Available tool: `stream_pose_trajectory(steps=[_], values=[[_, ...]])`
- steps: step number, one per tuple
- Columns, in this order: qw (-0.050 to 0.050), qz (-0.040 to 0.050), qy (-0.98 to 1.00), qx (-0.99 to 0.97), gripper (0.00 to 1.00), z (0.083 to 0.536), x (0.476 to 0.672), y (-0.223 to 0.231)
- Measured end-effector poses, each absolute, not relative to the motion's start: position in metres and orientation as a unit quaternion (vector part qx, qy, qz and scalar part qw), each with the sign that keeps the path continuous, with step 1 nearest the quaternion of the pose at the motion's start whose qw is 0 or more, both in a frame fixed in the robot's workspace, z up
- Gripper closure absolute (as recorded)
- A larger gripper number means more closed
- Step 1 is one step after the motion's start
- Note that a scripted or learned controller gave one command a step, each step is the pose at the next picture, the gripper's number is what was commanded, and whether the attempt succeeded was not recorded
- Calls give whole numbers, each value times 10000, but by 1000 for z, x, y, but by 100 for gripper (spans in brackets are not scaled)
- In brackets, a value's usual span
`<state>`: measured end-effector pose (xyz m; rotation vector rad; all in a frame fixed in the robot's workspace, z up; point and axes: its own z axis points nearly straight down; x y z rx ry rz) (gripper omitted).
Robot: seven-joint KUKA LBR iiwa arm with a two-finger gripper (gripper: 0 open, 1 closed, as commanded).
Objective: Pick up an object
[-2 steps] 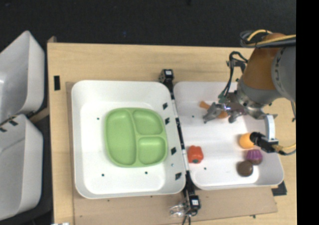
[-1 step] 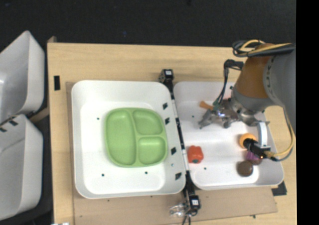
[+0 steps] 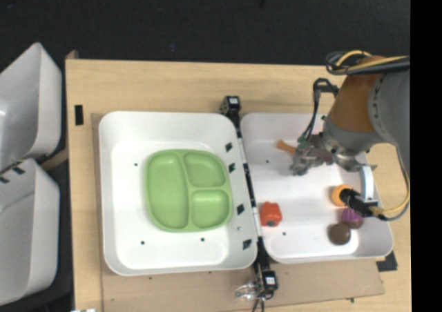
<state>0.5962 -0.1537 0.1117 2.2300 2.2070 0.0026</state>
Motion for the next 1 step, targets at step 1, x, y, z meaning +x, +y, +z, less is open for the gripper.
stream_pose_trajectory(steps=[1], values=[[13,9,7086,7056,100,166,594,-145]])
